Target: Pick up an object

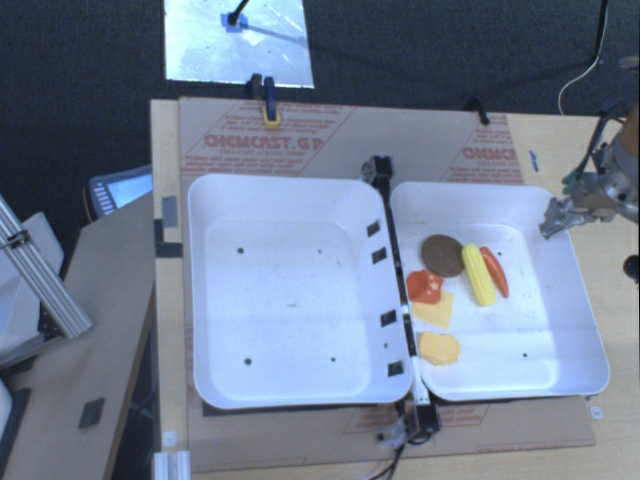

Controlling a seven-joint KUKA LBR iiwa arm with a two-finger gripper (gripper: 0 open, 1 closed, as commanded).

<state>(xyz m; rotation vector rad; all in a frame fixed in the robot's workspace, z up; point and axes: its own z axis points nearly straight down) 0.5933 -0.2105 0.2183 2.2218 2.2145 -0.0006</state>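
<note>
gripper (556,218) over right bin (570,268) far-right rim, can't tell fingers; brown disc (441,255), corn (478,274), red pepper (495,271) clustered near the divider

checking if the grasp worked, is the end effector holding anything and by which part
Nothing is held. The end effector sits over the right bin's far right rim, apart from the toy food, with nothing between its fingers.

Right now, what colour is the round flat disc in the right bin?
Brown. The round disc lies in the right bin, touching the yellow corn cob; the camera view shows it clearly.
</note>
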